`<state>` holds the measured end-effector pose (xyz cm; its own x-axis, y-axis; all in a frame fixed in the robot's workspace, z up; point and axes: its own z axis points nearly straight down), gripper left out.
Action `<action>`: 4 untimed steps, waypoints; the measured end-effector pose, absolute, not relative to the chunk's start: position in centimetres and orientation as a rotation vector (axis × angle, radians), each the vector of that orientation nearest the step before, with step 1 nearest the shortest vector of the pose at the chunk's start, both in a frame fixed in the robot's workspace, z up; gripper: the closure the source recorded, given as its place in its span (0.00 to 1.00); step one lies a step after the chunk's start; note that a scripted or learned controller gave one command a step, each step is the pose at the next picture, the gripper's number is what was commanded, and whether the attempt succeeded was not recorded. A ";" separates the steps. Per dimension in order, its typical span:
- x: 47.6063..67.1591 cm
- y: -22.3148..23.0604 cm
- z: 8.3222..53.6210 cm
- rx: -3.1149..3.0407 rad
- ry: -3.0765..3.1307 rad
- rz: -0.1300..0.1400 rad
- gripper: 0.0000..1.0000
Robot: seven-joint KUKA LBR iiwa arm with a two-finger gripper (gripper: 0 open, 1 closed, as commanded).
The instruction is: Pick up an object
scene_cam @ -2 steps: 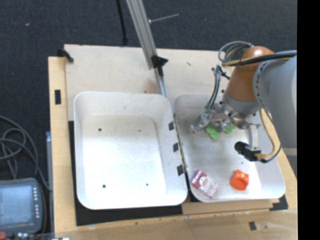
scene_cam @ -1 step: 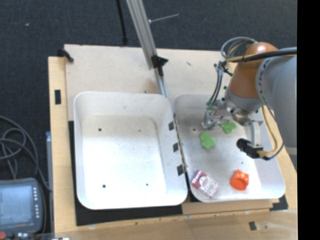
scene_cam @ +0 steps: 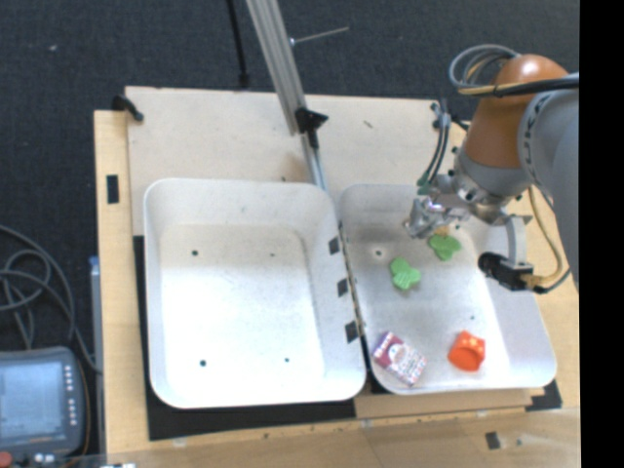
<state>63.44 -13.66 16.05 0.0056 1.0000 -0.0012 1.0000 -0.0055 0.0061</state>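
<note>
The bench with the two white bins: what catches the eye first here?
The grey arm with its orange band reaches in from the right, its gripper low over the right bin. That bin holds two green pieces, an orange object and a small pink packet.

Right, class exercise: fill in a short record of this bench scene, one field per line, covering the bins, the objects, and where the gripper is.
bins: two white bins side by side, left bin and right bin
objects in right bin: green piece near the middle; second green piece beside the gripper; orange object near the front; pink and white packet at the front left corner
gripper: low over the back of the right bin, next to the second green piece
held object: cannot tell
arm: reaches in from the right
</note>
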 end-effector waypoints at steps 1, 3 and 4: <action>63.7 -13.9 22.6 2.214 2.218 0.008 1.00; 63.4 -9.1 26.4 2.216 2.226 0.000 1.00; 61.8 -3.8 26.4 2.215 2.228 0.001 1.00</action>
<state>61.77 -3.75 26.41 -0.0059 1.0000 0.0006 1.0000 0.0059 0.0004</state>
